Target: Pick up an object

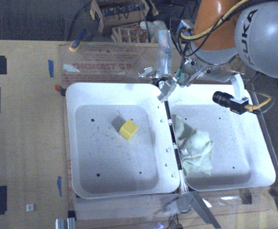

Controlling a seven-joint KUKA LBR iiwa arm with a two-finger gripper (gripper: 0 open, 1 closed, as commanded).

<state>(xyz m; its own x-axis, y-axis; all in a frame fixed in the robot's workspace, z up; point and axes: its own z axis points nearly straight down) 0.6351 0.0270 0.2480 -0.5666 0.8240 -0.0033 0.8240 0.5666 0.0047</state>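
Pale wooden bench [24, 142] carries two shallow white bins side by side, and the seam where their rims meet serves as the landmark for everything else. Left of that seam sits the left bin [81, 175], holding a small yellow block [128, 129] roughly at its middle, with a grey patch just beside the block's upper-left corner that may be its shadow or a second small piece; the view is too coarse to say which. Right of the seam lies the right bin [253, 171], where a crumpled pale-green cloth [194, 149] rests close against the seam wall, its long axis running roughly parallel to the seam.

At the far end of the seam, over the back rims of both bins, hangs the gripper [165, 85] of the grey and orange arm [234, 27]. Whether its fingers stand apart or closed cannot be told from this slant, and nothing is seen held in them.

The coming move turns on direction from that point. Both candidates lie toward the near side of the bench from the gripper: the yellow block off to the left of the seam, the cloth off to the right and seemingly a little nearer. Neither is touched yet, so the pick appears not yet begun. The block looks rigid and compact; the cloth would probably bunch when pinched.
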